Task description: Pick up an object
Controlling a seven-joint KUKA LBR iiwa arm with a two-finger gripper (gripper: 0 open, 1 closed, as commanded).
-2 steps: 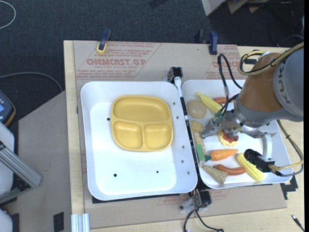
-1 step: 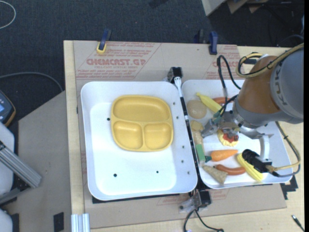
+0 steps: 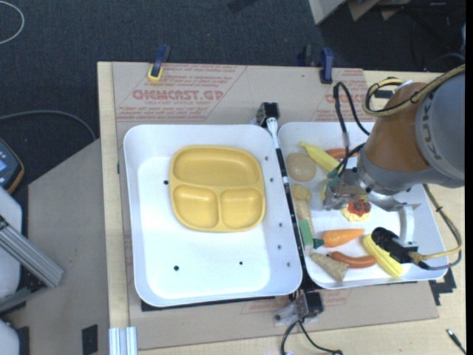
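Near edge of the right-hand shallow white bin (image 3: 436, 237): a beige wedge-shaped toy piece (image 3: 329, 266), a red curved chilli-shaped toy (image 3: 353, 259) and a yellow corn-cob-shaped toy (image 3: 390, 263). The wedge and chilli lie just beside each other. Just behind them lies an orange carrot-shaped toy (image 3: 342, 237), roughly crosswise to the bin, with a small green toy strip (image 3: 305, 232) at the bin's left wall.

Mid-bin: a small red-and-yellow toy piece (image 3: 357, 210) sits near the centre. The hand (image 3: 341, 196) hangs low, just beside and partly over it. Whether the hand is released or clenched cannot be told, and nothing can be confirmed as held.

Judgement: this piece is the likeliest pick. It looks like moulded plastic, so it should be light, stiff, not fragile, and smooth enough to slip. It is best taken across its narrower width at mid-body, squarely centred, so that it does not squirt sideways. The carrot is near but apart.

Farther in: a pale beige round toy (image 3: 301, 168), then a yellow banana-shaped toy (image 3: 318, 156) near the far wall.

The left-hand shallow white bin (image 3: 211, 261) holds a yellow three-compartment plastic plate (image 3: 218, 187).

Far edge of the worktop (image 3: 222, 87): a yellow clamp (image 3: 155, 71) and a blue clamp (image 3: 326, 63).
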